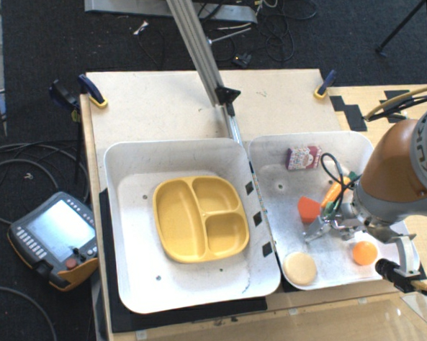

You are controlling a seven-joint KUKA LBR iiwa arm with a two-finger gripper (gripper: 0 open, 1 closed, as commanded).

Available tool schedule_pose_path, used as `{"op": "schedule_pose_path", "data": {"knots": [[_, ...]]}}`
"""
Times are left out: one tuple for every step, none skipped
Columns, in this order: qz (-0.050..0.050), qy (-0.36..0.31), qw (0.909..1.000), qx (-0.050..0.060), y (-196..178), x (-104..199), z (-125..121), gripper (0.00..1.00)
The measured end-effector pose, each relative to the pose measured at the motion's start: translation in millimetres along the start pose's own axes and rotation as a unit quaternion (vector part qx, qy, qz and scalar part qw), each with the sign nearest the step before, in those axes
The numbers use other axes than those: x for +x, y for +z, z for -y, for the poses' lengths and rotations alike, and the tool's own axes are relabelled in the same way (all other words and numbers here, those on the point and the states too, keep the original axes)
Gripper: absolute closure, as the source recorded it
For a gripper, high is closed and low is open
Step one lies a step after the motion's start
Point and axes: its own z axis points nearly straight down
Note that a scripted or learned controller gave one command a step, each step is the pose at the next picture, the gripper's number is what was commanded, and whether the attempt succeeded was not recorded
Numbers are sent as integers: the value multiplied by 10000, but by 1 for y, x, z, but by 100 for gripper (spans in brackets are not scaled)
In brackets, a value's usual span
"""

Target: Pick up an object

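Camera view: an orange-red block lies in the right bin, just left of the gripper, whose metal fingers reach down beside it; whether the jaws are spread or closed cannot be told. Near it lie an orange ball, a round cream piece and a small pink carton. The left bin holds a yellow divided plate.

A pale wooden bench is seen from above. Two shallow white bins are set on it side by side, touching: the left bin and the right bin. Yellow clamps are fixed at its far corners.
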Motion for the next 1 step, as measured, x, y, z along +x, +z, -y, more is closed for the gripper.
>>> {"op": "schedule_pose_path", "data": {"knots": [[0, -4, 10000, -14, -11, 0, -1, 100]]}}
